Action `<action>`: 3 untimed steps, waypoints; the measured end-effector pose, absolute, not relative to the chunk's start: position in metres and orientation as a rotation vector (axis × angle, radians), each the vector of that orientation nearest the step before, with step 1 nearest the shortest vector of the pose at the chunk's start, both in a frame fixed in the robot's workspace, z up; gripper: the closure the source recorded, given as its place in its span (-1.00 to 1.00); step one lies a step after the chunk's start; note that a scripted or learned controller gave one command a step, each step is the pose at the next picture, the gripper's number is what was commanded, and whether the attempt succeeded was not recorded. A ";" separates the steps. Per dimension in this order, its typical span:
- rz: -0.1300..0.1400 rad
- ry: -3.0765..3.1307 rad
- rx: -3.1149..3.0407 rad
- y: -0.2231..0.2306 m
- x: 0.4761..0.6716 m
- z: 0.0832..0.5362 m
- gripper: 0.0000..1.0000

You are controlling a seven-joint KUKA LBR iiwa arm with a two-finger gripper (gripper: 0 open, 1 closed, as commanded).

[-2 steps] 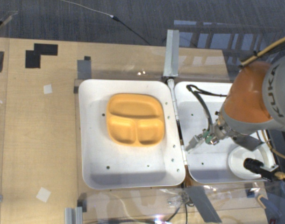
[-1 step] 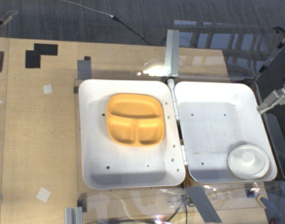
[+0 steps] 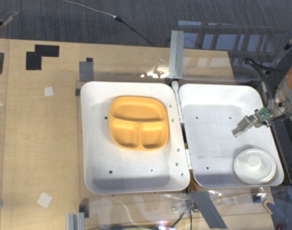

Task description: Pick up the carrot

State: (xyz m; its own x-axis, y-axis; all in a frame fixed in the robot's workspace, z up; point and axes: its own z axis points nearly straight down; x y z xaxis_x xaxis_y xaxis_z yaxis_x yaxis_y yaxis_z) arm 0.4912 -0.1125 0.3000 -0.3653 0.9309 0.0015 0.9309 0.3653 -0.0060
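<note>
A grey robot arm (image 3: 286, 102), with a glimpse of orange on its upper part, reaches in over the right-hand rim of the right bin (image 3: 218, 92). Its wrist slants downward and toward the bin's middle. The slim grey tip hangs above the bin's bare white floor, right of the bin's centre, with small green parts just behind the tip. The tip is too small and too slanted to show whether the jaws are spread or pressed together, and nothing can be made out between them. Where the carrot lies cannot be told from this view. In the right bin's near right corner sits a round white bowl (image 3: 253, 165), upright and apart from the arm's tip. Touching the right bin's left rim is a matching left bin (image 3: 88, 128), which holds a yellow divided plate (image 3: 138, 122) with three compartments, lying flat near that bin's middle. A grey metal post (image 3: 176, 51) stands at the right bin's far left corner, where the two bins meet. Both bins rest on a pale wooden worktop (image 3: 36, 143). Far to the left of the right bin, the worktop bears black block-shaped marks (image 3: 40, 56) and two small pale squares (image 3: 49, 91). Beyond the right bin's far edge lies dark grey carpet (image 3: 136, 4), crossed by a thin cable (image 3: 88, 8).
</note>
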 end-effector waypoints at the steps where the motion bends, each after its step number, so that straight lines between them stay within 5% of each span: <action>1: 0.006 -2.563 -1.803 -0.069 0.486 0.182 -1.00; 2: -0.006 -2.568 -1.816 0.000 0.489 0.271 -1.00; 3: 0.011 -2.473 -1.926 0.045 0.528 0.178 -1.00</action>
State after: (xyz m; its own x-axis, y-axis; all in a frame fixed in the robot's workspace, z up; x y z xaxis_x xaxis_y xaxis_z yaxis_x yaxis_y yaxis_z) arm 0.5276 0.0446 0.1777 -0.2447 0.9696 0.0011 0.9695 0.2447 -0.0098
